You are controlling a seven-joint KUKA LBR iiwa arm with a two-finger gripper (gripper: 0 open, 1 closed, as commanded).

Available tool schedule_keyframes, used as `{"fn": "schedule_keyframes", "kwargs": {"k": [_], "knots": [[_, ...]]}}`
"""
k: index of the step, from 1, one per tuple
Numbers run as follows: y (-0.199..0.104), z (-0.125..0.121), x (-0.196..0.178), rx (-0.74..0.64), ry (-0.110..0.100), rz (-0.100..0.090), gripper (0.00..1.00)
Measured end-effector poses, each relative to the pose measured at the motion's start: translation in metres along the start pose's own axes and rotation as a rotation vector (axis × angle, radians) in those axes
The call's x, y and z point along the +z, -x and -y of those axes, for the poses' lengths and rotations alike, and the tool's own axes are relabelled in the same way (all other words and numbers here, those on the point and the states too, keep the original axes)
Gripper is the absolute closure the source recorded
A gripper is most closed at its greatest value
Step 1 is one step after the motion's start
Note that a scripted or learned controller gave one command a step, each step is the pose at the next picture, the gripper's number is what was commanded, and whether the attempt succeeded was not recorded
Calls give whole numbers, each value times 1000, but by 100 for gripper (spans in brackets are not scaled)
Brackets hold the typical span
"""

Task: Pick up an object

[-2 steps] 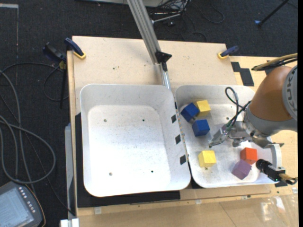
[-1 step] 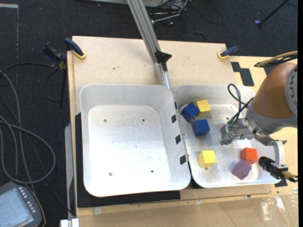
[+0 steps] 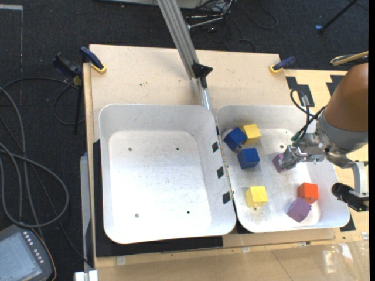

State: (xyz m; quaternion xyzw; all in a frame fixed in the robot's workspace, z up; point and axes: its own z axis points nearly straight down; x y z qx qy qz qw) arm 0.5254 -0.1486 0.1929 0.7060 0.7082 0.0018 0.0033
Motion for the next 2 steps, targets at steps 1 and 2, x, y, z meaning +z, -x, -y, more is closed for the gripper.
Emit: {"fn": "schedule_keyframes", "kwargs": {"k": [1, 2], "knots": [[0, -2, -32, 0, -1, 0, 100], [-50, -32, -44, -5, -3, -3, 100]]}}
